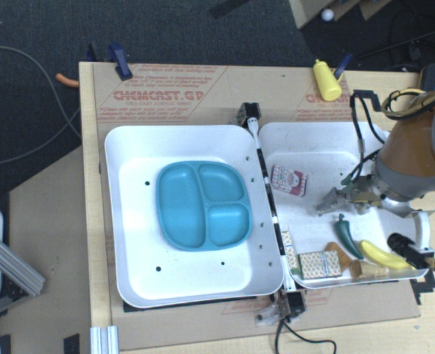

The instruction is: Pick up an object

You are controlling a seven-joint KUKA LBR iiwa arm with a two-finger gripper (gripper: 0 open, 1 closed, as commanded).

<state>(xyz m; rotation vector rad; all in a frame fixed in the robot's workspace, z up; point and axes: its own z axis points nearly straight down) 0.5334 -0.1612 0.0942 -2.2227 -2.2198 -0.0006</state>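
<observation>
The gripper (340,200) hangs low over the middle of the right bin (306,130), pointing toward the left of the view, with the grey arm (416,153) and its orange band behind it at the right wall. At this slant I cannot tell whether it is open or closed, and nothing is visibly held in it. It appears to be over bare white floor, with no object touching it. Just beside it, toward the near wall, lies a green pepper (346,236), small, curved and dark, with its tip pointing up at the gripper. Touching the pepper's lower end is a banana (382,254), yellow and lying slantwise along the near right corner. Left of these a flat box (320,264) with a pale speckled face sits against the near wall. On the gripper's other side, well apart from it, a pink and white packet (288,181) lies flat near the wall shared with the left bin (129,220). The stretch of floor between packet and gripper is open, as is the far part of the right bin. The left bin carries a blue plate (203,203) with three compartments at its centre and white floor all round it. Farther back on the surface (181,94), a yellow clamp (326,80) rests beyond the right bin's far rim.
</observation>
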